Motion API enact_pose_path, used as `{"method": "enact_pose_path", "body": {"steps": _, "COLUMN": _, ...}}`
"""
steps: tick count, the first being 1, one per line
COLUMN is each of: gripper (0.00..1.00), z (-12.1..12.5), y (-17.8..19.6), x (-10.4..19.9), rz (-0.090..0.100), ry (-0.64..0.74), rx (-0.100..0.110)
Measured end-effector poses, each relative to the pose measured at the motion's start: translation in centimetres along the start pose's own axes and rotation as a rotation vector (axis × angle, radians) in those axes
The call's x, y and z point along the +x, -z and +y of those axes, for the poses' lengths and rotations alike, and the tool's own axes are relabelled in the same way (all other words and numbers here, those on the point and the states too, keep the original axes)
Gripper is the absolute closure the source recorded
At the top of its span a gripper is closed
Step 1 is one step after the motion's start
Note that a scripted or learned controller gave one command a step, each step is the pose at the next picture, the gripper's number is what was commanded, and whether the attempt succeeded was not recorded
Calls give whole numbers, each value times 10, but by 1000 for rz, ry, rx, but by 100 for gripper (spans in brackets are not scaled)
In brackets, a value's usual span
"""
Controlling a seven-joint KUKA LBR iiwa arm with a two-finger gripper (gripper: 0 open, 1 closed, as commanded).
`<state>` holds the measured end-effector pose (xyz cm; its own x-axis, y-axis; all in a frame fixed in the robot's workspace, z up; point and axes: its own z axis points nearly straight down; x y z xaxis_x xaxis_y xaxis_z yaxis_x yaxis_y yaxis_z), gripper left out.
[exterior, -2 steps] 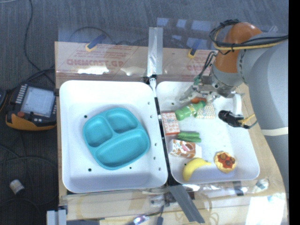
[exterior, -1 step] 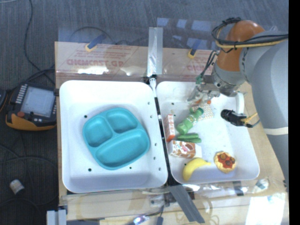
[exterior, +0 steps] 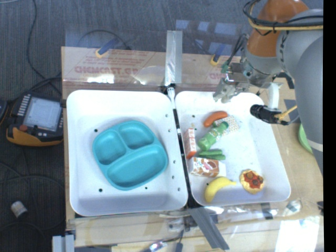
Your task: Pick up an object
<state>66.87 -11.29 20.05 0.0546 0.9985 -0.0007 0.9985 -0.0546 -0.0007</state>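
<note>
Both bins [exterior: 79, 156] looked like smooth glossy white plastic, the teal tray [exterior: 131, 154] matte plastic. The banana [exterior: 218, 187] had a toy-plastic shine. Floor [exterior: 31, 35] was rough grey carpet.

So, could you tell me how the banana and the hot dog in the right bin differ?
The banana is yellow; the hot dog is orange-red. The banana lies near the front wall of the right bin, while the hot dog lies toward the back, closer to the gripper. The banana looks thicker and more curved; the hot dog is slimmer. Both are small toy foods lying flat in the same bin.
</note>
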Motion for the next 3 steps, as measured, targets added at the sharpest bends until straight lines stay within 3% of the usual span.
{"method": "enact_pose_path", "body": {"steps": 1, "gripper": 0, "z": 0, "y": -1, "x": 0, "rz": 0, "ry": 0, "rx": 1}}
{"method": "enact_pose_path", "body": {"steps": 2, "gripper": 0, "z": -29, "y": -90, "x": -25, "rz": -2, "ry": -32, "rx": 1}}
{"method": "enact_pose_path", "body": {"steps": 3, "gripper": 0, "z": -72, "y": -104, "x": -30, "rz": -8, "ry": 69, "rx": -30}}
